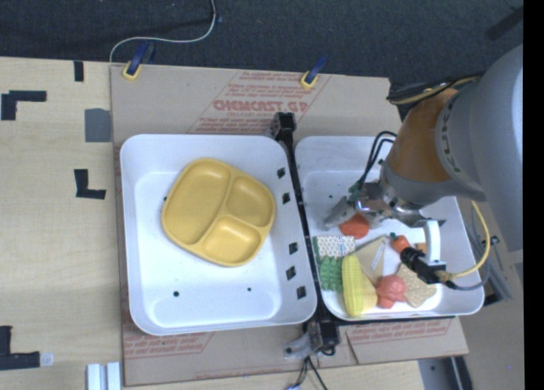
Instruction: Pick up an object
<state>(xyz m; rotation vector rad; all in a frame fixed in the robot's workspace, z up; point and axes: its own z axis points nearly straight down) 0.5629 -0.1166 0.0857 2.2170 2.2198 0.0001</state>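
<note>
In the right bin point(336, 155), you see the gripper point(357, 210) low over a small red-orange toy point(355, 226) (rounded, glossy), which lies just above the pile of toy food; whether it is open or closed, you cannot tell.

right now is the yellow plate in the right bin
No, the yellow plate lies in the left bin, apart from the toys in the right bin.
</note>
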